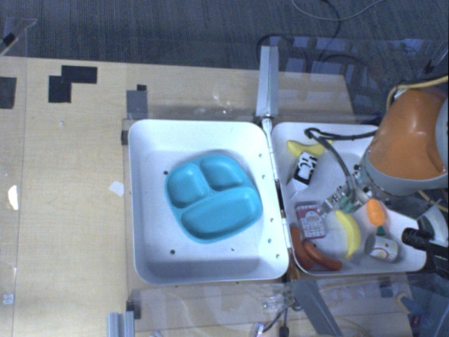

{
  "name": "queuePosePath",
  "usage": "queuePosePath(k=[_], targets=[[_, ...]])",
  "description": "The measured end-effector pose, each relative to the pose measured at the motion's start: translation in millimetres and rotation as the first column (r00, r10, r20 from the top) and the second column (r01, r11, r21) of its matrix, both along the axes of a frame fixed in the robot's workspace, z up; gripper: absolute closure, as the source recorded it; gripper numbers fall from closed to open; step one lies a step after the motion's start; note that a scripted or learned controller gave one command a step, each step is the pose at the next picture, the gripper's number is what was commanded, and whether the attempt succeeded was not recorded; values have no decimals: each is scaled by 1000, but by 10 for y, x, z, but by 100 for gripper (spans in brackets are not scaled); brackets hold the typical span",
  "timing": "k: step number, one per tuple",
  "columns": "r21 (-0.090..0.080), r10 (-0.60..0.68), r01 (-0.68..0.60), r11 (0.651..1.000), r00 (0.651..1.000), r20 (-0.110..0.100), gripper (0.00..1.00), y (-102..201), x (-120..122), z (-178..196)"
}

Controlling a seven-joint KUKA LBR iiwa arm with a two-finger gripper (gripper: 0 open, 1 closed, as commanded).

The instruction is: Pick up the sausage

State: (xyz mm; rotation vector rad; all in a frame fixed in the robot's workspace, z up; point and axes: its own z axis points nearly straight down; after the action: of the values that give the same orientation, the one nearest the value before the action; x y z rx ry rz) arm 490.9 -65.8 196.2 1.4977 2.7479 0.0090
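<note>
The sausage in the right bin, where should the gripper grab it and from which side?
Probably from above, at the middle of the sausage, with fingers across its narrow width. It lies flat at the right bin's near-left corner, curving along the wall, so a side approach looks blocked. The banana and small packet sit close by, so keep the fingers narrow.

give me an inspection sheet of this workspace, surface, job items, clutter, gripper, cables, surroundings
Surface: wooden bench bearing two shallow white bins.
Job's things: reddish-brown sausage lying at the right bin's near-left corner.
Clutter: blue three-compartment plastic tray in the left bin; two yellow bananas, small orange piece, card packets in the right bin.
Grippers: two-finger gripper above the right bin, holding nothing seen.
Cables: black cable by the arm; thin wire on the floor.
Surroundings: dark carpet.
</note>
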Motion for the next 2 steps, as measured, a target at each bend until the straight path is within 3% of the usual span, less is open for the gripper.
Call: queuePosePath(k=[1,2], targets=[[1,-292,292,956,956,-9,100,-116,-33,-116],[3,-287,287,958,958,-4,100,-110,-12,-6]])
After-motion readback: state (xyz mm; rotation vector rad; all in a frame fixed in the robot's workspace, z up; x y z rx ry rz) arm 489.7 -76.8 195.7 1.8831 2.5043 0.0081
